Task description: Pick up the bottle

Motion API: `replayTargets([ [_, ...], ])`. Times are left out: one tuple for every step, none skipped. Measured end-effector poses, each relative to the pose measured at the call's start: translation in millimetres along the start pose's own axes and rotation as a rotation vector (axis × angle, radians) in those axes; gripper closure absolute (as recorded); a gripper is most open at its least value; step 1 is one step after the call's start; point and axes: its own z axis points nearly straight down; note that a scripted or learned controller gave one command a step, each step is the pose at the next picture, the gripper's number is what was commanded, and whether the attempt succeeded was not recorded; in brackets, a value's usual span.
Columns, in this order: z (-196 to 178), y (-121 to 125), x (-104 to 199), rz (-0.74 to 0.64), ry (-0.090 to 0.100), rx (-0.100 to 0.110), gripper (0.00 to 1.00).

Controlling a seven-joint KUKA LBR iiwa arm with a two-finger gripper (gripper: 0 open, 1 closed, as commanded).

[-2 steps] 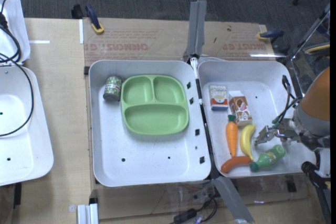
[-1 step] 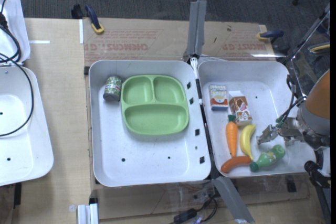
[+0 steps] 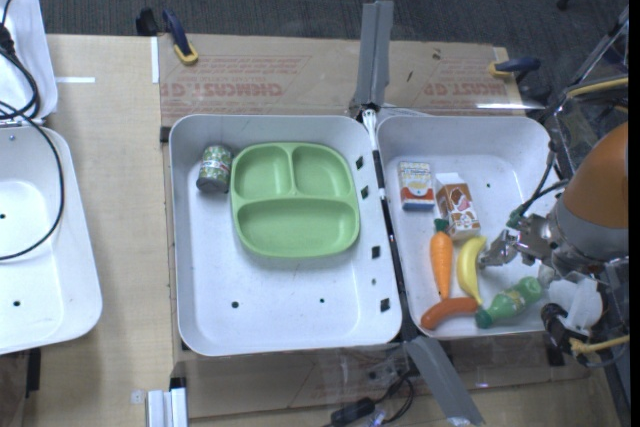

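The green bottle [image 3: 512, 302] lies on its side near the front right corner of the right bin [image 3: 500, 147]. Its cap end points left toward an orange sausage [image 3: 449, 312]. My gripper [image 3: 503, 249] hangs just beyond the bottle, to the right of the banana [image 3: 469, 267], and nothing shows in its grasp. The grey arm with its orange band [image 3: 605, 185] reaches in from the right edge.
In the right bin, a carrot [image 3: 441, 259] and two small cartons [image 3: 416, 185] [image 3: 457, 206] lie left of the gripper. The left bin [image 3: 200, 285] holds a green divided plate [image 3: 295, 200] and a small green can [image 3: 213, 168]. Cables hang by the arm.
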Motion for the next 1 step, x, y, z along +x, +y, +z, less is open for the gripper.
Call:
replayTargets([
  [0.0, 6.1, -14.7, 0.054, -0.001, 0.000, 0.00],
])
